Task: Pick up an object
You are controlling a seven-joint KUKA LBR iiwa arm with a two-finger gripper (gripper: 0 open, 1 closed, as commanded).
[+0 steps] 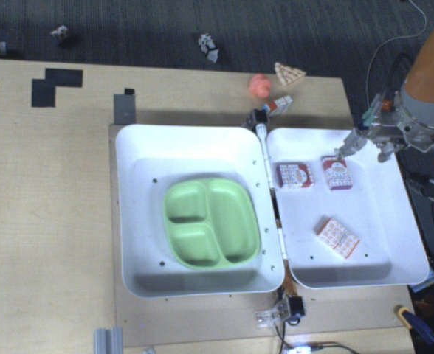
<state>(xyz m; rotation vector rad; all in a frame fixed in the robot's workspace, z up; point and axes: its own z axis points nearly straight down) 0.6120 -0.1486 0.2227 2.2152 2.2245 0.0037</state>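
Even, fairly bright overhead light, with soft shadows inside the white bins (195, 142). The picture is slightly blurry and low in detail. Small objects look fuzzy.

A green compartment tray (211, 222) lies in the middle of the left bin (139, 150), its three sections facing up. On the bench (47, 220), just beyond the far edge of the bins, a pink ball (260, 85) sits beside a wedge-shaped item (289, 73), with a small tube-like item (277, 106) near the junction of the two bins. Black patches (54, 85) mark the bench near its far left corner.
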